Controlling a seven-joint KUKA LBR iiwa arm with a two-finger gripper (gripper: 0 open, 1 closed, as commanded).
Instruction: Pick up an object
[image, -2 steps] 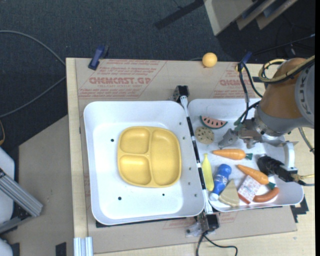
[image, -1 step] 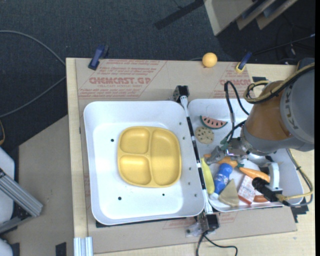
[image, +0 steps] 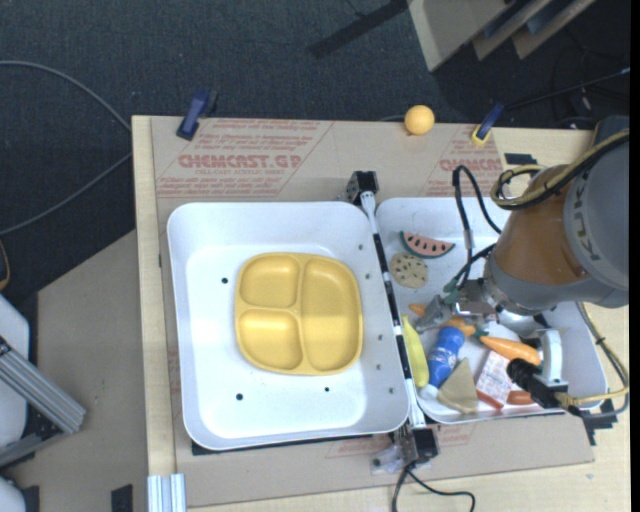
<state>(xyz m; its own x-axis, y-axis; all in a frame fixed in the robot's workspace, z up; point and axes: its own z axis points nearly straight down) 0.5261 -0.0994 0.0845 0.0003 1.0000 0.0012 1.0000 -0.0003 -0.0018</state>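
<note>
The right bin (image: 590, 375) holds a pile of small items. A watermelon slice (image: 428, 243) and a round cookie (image: 408, 268) lie at its far left. A blue bottle (image: 446, 350), an orange carrot (image: 512, 348), a yellow banana (image: 414, 352), a tan wedge (image: 460, 388) and a red-and-white packet (image: 493, 380) crowd the near part. My gripper (image: 450, 306) hangs low over the bin's middle, just above the blue bottle's top, below the grey and orange wrist (image: 540, 250). I see nothing held in it.
The left bin (image: 200, 395) holds a yellow divided plate (image: 298, 312). An orange ball (image: 419, 119) rests on the bench's far edge. Blue clamps (image: 194, 114) sit at the back corners. Black cables (image: 470, 215) loop beside the arm.
</note>
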